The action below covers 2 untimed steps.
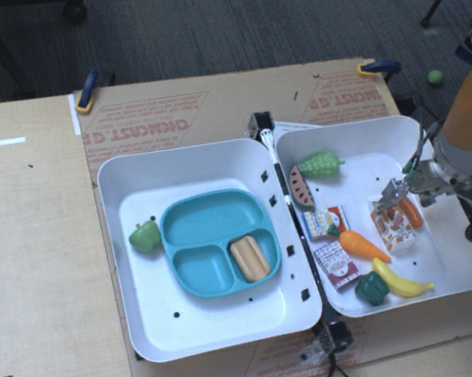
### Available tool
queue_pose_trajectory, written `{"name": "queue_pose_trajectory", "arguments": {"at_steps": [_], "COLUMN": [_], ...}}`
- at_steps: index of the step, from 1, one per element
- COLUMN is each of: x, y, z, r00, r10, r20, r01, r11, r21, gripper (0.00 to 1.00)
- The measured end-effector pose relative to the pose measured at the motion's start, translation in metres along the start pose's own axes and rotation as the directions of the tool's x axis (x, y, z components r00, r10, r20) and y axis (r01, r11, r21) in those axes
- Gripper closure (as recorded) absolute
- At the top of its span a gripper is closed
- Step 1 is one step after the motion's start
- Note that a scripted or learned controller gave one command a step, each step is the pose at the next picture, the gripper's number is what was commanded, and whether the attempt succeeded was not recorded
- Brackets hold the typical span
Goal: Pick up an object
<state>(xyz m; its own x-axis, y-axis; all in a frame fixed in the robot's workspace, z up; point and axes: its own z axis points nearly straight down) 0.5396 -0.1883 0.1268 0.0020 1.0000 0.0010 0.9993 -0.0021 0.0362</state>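
Two shallow white bins sit side by side on a sheet of brown cardboard. The left bin point(134, 269) holds three things: one teal divided tray point(217, 240), one hot dog toy point(249, 258) lying in the tray's near-right compartment, and one green pepper-like toy point(145, 237) just beside the tray's left edge.

The right bin point(459, 268) holds eight things that can be counted: one green corn-like toy point(320, 165) at the far side, one watermelon slice point(299, 188) against the left wall, two small printed packets point(322, 223) point(336, 265), one carrot point(358, 242) between them, one banana point(399, 280) and one dark green vegetable point(372, 289) at the near side, touching each other, and one clear pouch with orange contents point(397, 222) toward the right.

The gripper point(395, 194) hangs over the far end of that pouch — whether its fingers are apart or closed I cannot tell, as the tips blur into the pouch's shiny film. The arm's orange band is cut off by the right edge.

Red lettering on the cardboard is reversed and upside down — too hard to read with confidence. The print on the packets is too small to make out. Two blue-and-yellow clamps point(88, 91) point(379, 68) grip the cardboard's far edge.
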Motion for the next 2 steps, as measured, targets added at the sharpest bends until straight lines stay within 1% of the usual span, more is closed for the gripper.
{"name": "queue_pose_trajectory", "arguments": {"at_steps": [1, 2], "x": [0.0009, 0.0012], "y": [-0.0075, -0.0078], "z": [0.0292, 0.0208], "r00": [1.000, 1.000], "r10": [-0.001, 0.001], "r20": [0.010, 0.008], "r01": [0.000, -0.001], "r11": [1.000, 1.000], "r21": [0.021, 0.025], "gripper": [0.00, 1.00]}}
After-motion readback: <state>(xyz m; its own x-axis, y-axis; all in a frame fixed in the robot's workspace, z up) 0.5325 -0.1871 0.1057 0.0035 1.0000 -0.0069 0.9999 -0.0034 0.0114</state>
